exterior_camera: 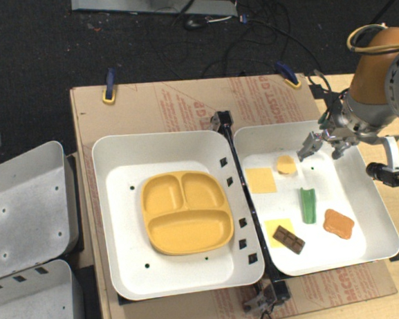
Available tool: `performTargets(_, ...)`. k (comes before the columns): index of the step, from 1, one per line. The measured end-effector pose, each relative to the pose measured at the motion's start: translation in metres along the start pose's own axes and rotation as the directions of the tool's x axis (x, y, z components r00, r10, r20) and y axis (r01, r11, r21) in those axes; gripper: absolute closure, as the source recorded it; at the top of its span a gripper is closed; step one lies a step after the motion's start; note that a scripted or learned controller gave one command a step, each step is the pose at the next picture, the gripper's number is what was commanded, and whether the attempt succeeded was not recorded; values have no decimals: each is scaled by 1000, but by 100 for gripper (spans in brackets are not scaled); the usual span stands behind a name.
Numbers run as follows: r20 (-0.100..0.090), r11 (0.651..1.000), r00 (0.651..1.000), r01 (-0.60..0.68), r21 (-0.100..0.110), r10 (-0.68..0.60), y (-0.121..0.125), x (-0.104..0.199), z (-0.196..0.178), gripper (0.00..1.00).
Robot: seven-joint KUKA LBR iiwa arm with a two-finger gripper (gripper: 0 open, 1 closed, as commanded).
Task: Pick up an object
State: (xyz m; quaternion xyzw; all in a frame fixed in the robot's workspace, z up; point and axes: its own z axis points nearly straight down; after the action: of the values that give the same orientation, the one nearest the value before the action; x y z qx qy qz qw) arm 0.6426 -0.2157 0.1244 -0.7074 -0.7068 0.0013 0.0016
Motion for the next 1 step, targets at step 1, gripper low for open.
performTargets(1,1,1000,1000,3,-3,-3,0,1,33,0)
